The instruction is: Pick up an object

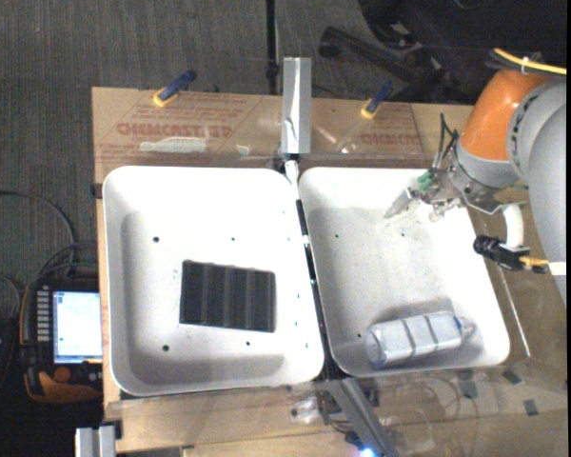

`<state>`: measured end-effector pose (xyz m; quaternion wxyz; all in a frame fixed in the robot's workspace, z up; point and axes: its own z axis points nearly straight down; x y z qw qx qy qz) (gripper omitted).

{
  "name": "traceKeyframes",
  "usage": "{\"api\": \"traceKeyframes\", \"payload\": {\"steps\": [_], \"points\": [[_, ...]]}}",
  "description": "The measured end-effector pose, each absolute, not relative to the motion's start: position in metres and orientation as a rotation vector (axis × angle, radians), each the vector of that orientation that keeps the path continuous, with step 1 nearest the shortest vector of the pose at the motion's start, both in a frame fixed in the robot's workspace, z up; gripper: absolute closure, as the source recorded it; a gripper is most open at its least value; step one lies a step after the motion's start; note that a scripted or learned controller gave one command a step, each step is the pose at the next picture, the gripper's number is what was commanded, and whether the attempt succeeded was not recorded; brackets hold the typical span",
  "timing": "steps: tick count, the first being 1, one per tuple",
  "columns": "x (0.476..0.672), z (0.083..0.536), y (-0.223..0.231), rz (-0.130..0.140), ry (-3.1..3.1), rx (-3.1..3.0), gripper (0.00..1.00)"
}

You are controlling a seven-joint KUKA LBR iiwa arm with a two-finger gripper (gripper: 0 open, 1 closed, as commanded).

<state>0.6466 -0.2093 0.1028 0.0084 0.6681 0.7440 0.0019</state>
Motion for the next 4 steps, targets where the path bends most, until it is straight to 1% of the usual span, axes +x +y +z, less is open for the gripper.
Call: {"api": "traceKeyframes", "payload": {"steps": [1, 2, 3, 4], "points": [[0.555, 0.222, -0.196, 0.0, 2.313, 2.122, 0.0], [0.484, 0.197, -0.198, 0.0, 2.541, 1.847, 0.0], [0.484, 0.246, -0.213, -0.002, 2.174, 2.267, 0.0], [0.494, 0.267, -0.211, -0.004, 2.322, 2.114, 0.0]]}}
